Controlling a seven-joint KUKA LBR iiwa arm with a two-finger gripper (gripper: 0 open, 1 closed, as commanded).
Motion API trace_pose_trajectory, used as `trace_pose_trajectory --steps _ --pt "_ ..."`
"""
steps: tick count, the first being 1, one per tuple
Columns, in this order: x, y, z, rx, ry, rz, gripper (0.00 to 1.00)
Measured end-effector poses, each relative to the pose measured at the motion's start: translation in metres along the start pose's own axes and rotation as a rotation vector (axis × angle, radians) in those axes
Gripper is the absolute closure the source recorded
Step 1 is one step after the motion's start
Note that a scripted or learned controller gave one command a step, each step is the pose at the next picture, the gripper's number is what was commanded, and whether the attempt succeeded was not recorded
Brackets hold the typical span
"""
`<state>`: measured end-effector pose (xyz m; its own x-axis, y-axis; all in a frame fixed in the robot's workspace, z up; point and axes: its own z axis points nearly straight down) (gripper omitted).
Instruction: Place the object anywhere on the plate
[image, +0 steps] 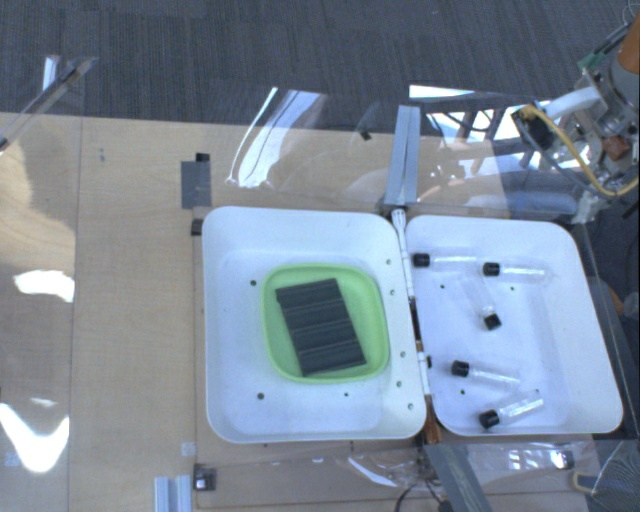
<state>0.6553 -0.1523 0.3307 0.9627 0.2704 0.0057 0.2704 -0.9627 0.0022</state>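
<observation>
- The arm's wrist sits at the upper right corner, beyond the right bin; the pincer's state cannot be told.
- Clear capped vials lie scattered in that bin, the nearest vial down and left of the wrist, long axis running left-right.
- The green plate, bearing a dark ridged block, rests in the left bin, further left.

plate: lime green | ribbed block on it: dark grey, ridged in bands | bins: white | tubes: clear, black caps | surface: pale wood | arm: grey, yellow cable
</observation>
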Motion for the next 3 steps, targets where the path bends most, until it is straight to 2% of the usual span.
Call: trace_pose_trajectory --steps 1,2,3 --pt "-0.017 0.050 0.020 0.000 -0.002 0.068 0.00" --pt "-0.005 0.052 0.021 -0.002 0.000 0.062 0.00" --pt "-0.047 0.041 -0.015 -0.001 0.001 0.068 0.00"
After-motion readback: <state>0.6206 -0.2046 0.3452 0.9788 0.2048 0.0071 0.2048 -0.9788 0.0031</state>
